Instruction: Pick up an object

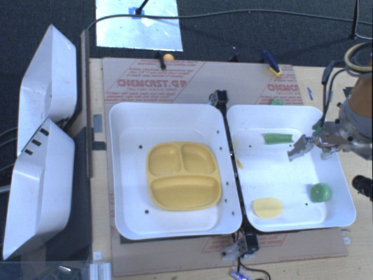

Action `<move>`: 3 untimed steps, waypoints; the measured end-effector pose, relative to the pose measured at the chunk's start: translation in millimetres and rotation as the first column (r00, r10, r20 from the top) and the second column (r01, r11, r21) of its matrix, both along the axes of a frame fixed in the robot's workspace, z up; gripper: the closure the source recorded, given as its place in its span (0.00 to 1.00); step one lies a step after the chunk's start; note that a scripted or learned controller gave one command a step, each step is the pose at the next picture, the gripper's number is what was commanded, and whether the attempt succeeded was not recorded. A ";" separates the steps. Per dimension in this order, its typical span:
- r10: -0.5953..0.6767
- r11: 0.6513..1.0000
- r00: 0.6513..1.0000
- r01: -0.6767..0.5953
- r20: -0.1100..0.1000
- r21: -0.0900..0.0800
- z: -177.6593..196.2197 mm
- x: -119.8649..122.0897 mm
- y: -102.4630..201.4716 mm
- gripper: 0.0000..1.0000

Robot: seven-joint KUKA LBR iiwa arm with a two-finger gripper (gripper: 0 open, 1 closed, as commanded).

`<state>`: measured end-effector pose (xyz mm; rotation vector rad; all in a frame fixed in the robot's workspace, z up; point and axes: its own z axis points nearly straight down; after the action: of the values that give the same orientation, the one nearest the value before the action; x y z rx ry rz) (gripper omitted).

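**Entry: my gripper over the right bin, green bar just beyond it**

Camera view, from above at a slant.

- My two-finger gripper [298,147]: reaches in from the right and hangs over the right white bin [335,214], far half. Nothing lies between the fingers that I can see; whether they stand apart or together I cannot tell at this size.
- Flat green oblong piece [278,137]: nearest candidate. It lies just to the far-left of my fingertips, long axis running left to right. A grasp would, I judge, want the fingers closing across its short width.
- Small green rounded lump [320,192]: near-right of the bin, well apart from me.
- Pale yellow flat oval [267,207]: near edge, left of the lump.
- Yellow divided plastic tray [183,175]: in the left white bin [125,156], across the divider.
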<state>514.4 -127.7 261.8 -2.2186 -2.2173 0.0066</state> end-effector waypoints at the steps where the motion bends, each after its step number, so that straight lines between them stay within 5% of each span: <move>1: 0.001 1.000 1.000 -0.001 0.007 -0.001 3.4 1.2 0.2 0.00; 3: 0.000 1.000 1.000 0.000 0.004 0.000 -82.4 7.7 -6.4 0.00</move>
<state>522.1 -134.0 179.4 -2.2204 -2.2200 0.0021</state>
